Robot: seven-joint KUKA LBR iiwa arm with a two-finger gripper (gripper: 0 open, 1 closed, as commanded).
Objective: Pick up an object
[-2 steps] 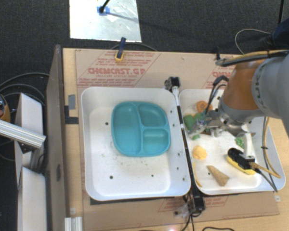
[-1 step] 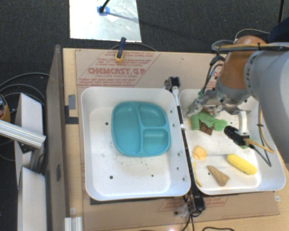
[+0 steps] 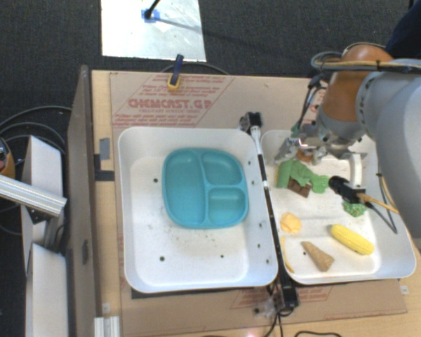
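In the far left part of the right bin (image 3: pixel 405 262), close to the wall it shares with the left bin (image 3: pixel 137 262), the claw (image 3: pixel 299 152) is hanging low over the white floor. A green toy (image 3: pixel 295 172) with a brown patch at its lower edge is lying just beside the claw, on the side nearer the camera, and in this slanted view its far edge is almost meeting the claw's tip. The toy's long axis is running across the bin, from the shared wall toward the open middle and dipping slightly nearer the camera as it goes.

I am judging this toy to be the nearest candidate: a short move toward the camera and down should bring the claw over it, with the grip set across the narrow width, not along the length. Whether the claw is standing apart or together I cannot tell, since the wrist is masking its tip. Nothing is showing clamped in it.

The other things are lying well apart from the claw: a pale yellow piece (image 3: pixel 290 222), a brown cone (image 3: pixel 317 255), a yellow corn cob (image 3: pixel 351 239) and a small green piece (image 3: pixel 353 208). A teal divided plate (image 3: pixel 203 188) is sitting alone in the left bin.
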